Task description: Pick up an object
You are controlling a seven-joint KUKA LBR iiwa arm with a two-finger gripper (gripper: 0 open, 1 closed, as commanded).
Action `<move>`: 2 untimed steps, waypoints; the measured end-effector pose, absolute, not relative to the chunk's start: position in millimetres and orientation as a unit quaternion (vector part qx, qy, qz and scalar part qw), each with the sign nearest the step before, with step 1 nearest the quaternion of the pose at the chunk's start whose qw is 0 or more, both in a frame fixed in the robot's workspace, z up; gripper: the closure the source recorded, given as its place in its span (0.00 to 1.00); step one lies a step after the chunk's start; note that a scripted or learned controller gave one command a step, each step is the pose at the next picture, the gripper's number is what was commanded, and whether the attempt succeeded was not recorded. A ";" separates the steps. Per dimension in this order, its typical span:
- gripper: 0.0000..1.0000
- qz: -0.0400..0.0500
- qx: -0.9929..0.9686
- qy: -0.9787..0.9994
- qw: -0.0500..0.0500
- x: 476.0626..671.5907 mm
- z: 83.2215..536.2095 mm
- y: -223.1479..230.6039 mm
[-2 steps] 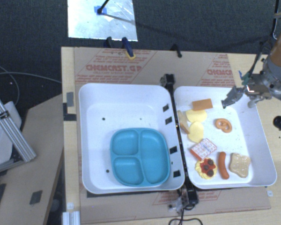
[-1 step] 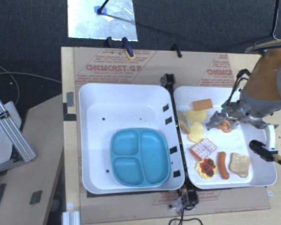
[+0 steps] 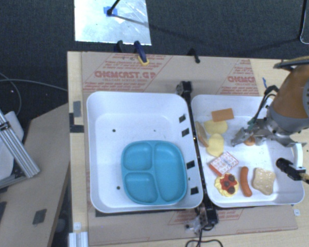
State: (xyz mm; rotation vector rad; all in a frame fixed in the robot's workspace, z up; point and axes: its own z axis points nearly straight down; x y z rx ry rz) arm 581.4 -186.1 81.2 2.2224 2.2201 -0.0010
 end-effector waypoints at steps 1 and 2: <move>1.00 0.001 0.706 0.708 0.002 583.0 95.6 -183.7; 1.00 -0.001 0.709 0.706 -0.002 493.7 83.6 -208.2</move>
